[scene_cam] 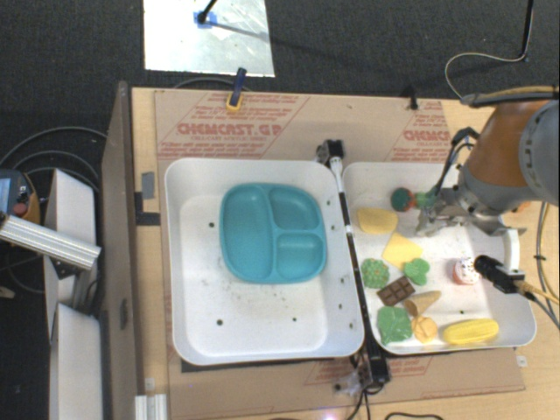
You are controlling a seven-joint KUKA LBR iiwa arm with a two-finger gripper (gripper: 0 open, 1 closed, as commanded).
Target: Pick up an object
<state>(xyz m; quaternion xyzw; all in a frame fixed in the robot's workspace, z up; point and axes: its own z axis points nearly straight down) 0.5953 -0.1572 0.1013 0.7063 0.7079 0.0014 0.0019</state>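
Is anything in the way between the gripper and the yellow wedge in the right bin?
Nothing visible blocks it. The gripper hangs over the right bin, just up and right of the yellow wedge, with bare bin floor between them. The green ball sits off to the side.

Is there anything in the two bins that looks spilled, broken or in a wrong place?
Nothing stands out. The teal plate lies flat in the left bin. The toy foods, such as the corn and the chocolate, lie loosely scattered inside the right bin, none over its rim. The claw is low over that bin.
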